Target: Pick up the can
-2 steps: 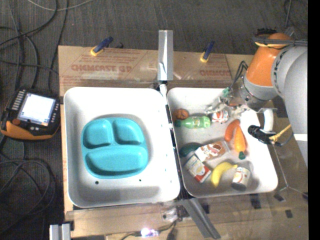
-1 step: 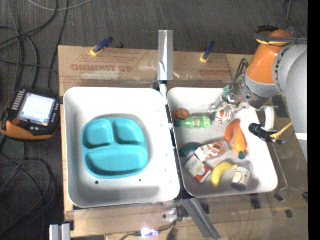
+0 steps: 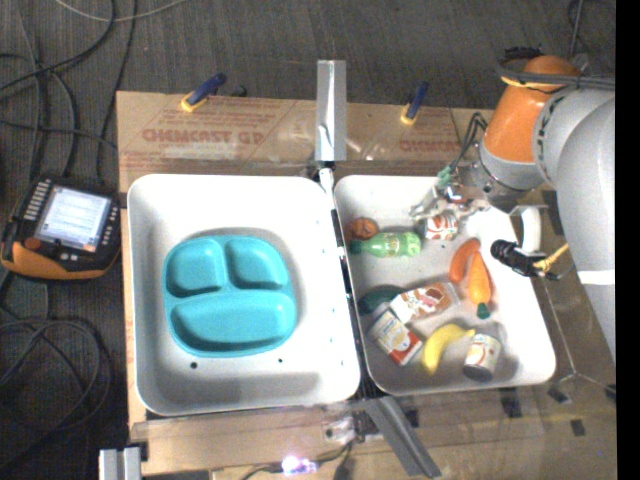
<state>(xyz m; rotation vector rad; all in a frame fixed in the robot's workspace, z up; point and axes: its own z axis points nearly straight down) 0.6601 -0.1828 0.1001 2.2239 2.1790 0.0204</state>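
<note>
An orange-edged handheld control tablet (image 3: 60, 223) is being shown on the floor at far left, its screen too washed out to be read. The white left bin (image 3: 145, 298) is being occupied by a turquoise plastic plate with three compartments (image 3: 232, 294).

In the white right bin (image 3: 545, 368), a small brown round item (image 3: 362, 229) and a green plastic bottle lying on its side (image 3: 392, 245) are being seen at the far left. Nearer, a dark green item (image 3: 378, 296) is being half hidden by a white and orange carton (image 3: 425, 302), with a small white box (image 3: 395, 336) and a yellow banana (image 3: 443, 346) beside them.

The metal two-finger gripper (image 3: 445, 200) is being held low over the far side of this bin, directly above a small red and white item (image 3: 440, 228) that is being partly covered and cannot be identified. Whether the gripper is released or clenched cannot be told.

An orange carrot (image 3: 472, 271) is being seen mid-bin. The small white can with red markings and a greyish end (image 3: 481, 356) is being shown tilted at the near right corner, just right of the banana, well apart from the gripper. The grey arm (image 3: 590, 188) is being cut off at the right.
</note>
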